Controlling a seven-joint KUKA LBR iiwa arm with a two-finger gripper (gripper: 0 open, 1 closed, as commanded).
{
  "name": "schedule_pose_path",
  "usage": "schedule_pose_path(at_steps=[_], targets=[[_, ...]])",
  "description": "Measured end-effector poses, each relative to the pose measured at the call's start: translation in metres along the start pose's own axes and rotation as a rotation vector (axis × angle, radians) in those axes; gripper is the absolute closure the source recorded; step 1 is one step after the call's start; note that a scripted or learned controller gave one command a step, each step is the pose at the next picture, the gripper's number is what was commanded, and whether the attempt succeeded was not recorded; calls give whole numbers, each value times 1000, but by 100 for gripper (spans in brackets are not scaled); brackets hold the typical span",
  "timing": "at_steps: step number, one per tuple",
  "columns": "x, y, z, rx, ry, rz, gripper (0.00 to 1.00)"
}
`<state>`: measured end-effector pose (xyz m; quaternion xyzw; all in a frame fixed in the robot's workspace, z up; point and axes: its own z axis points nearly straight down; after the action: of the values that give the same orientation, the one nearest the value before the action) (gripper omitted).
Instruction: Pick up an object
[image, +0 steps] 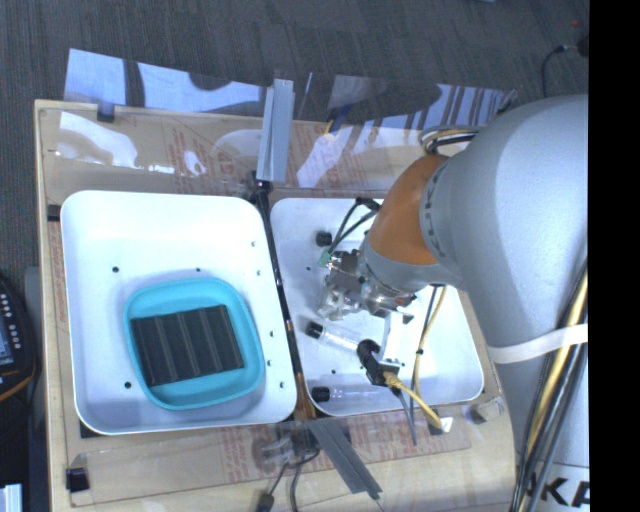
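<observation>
The gripper (340, 290) hangs low in the right bin (300, 222). Whether it is released or clenched cannot be told, and nothing shows in its grasp. A clear tube with a black cap (333, 338) lies flat just below the gripper, apart from it. A second capped tube (350, 396) lies further below the gripper, along the bin's near wall. A small black piece (323, 238) sits above the gripper. Left of the gripper, past the wall between the bins, the left bin (100, 250) holds a blue tray (185, 292), with bare floor around it.
</observation>
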<state>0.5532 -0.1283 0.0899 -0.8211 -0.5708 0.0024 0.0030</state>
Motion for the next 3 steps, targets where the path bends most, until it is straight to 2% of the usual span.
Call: schedule_pose_path(at_steps=[1,2,3], targets=[[45,36,-1,-3,1,266,100],[48,49,-1,-1,2,888,100],[51,47,-9,6,-1,876,100]])
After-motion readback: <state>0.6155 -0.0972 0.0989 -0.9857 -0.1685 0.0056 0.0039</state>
